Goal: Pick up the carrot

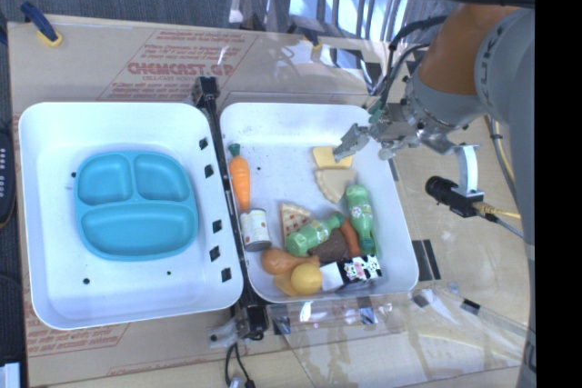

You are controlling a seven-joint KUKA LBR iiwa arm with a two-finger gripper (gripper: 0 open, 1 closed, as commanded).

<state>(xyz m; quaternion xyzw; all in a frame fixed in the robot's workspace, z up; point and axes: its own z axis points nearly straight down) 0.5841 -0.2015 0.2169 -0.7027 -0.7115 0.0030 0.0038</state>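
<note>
- The arm [473, 59] fills the upper right of the frame; its gripper [356, 141] hangs over the right bin's upper right part, just above a yellow wedge [329, 158]. I cannot tell whether the jaws are apart or together.
- The left bin [45, 286] holds one thing, a blue tray [136, 203] with three compartments, lying at its centre.
- The right bin [273, 118] is crowded in its lower half: two green bottles [360, 212], a cracker [294, 219], a small can [255, 229], a yellow fruit [306, 277] and a cow-patterned carton [361, 271], most of them touching.
- The carrot [239, 181] lies along the right bin's left wall, green top toward the frame's top, its tip just beside the can.
- Risks, as I judge them: the gripper is well apart from the carrot and nearer the wedge, so a descent here would likely take the wrong item.
- The wall hugging the carrot leaves little room for a finger on that side; a close could push it away or catch the can.
</note>
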